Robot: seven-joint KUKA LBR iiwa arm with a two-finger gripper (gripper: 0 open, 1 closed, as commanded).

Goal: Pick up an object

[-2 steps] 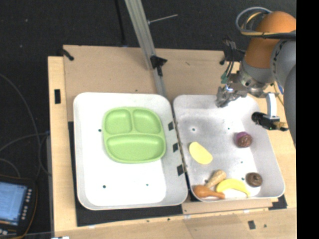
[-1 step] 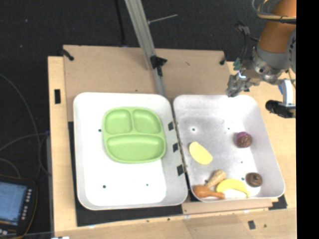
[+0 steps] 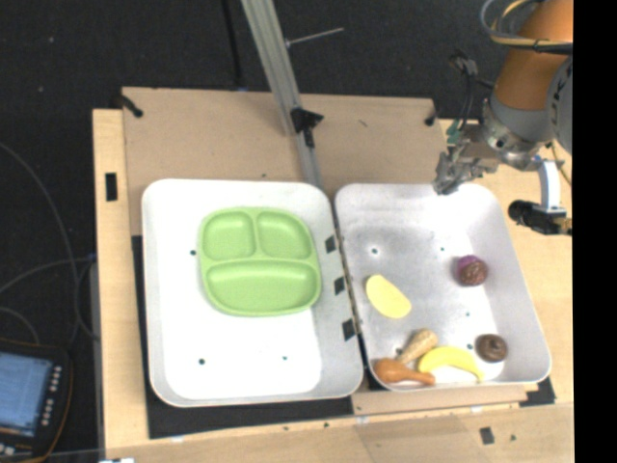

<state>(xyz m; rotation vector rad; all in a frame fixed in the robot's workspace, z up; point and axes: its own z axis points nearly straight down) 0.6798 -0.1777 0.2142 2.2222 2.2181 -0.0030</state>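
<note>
My gripper hangs over the far edge of the right bin, pointing down, with nothing seen between its fingers. In that bin lie a purple round fruit, a yellow oval piece, a brown chocolate doughnut, a yellow banana, a tan piece and an orange carrot-like piece. All the objects rest nearer the front of the bin, well apart from the gripper.
The left bin holds a green divided plate. A slanted metal pole rises from behind the bins' joint. A tablet sits off the bench at the lower left.
</note>
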